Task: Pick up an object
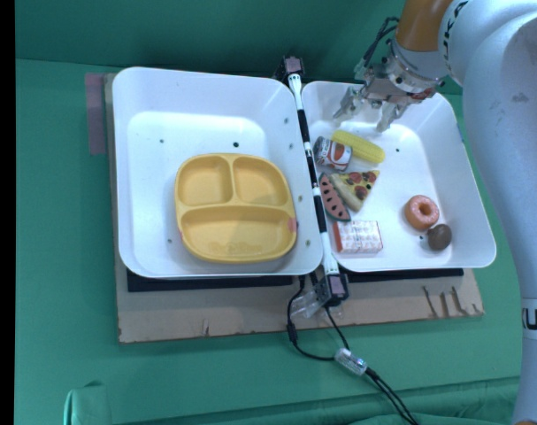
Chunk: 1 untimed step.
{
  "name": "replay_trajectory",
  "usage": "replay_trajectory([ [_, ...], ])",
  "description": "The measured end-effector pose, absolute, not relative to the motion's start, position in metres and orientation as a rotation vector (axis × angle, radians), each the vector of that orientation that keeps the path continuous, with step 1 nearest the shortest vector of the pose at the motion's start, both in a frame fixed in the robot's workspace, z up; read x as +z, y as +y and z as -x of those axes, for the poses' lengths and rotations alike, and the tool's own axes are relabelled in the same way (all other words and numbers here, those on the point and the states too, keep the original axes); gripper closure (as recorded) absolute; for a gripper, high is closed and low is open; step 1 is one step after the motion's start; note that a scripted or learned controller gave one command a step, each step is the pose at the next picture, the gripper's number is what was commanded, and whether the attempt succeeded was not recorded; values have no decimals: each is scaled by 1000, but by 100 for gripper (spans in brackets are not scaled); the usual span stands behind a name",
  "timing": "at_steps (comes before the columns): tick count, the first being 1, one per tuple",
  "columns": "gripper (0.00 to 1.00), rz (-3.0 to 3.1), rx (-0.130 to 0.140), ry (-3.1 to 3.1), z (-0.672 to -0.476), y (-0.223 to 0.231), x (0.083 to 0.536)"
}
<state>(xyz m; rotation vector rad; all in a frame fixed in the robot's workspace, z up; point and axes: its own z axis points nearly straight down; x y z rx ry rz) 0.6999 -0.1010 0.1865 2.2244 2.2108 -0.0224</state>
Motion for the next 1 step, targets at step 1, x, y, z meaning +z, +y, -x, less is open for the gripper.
replay_trajectory([
  [1, 0, -2223, -16, 2217, -700, -103, 187],
])
